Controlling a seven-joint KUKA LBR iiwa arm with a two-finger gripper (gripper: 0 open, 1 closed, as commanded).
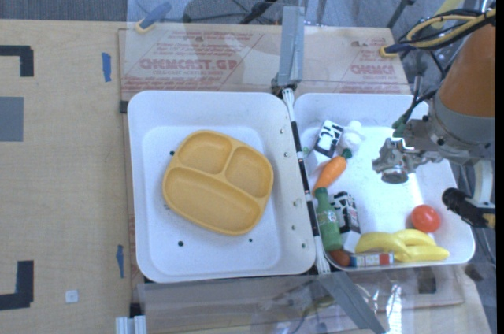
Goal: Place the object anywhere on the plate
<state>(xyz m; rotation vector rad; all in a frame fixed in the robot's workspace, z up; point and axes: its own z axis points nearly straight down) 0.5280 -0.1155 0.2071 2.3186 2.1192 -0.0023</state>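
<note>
Yellow plastic, the divided plate (219,181) lies alone in the left bin (150,116). From the camera view we see the candidates in the right bin (461,246): a carrot (331,172), a green bottle (327,219), a tomato (425,217) and bananas (403,243). We judge them light, hard, slick toy pieces; the carrot's thick middle looks the surest hold. The arm (465,88) reaches in from the right, wrist bent downward, its gripper (391,161) hovering above bare bin floor, just right of the carrot. We cannot tell the gripper's state.

The wooden bench (63,191) bears two white bins (150,191) side by side.
</note>
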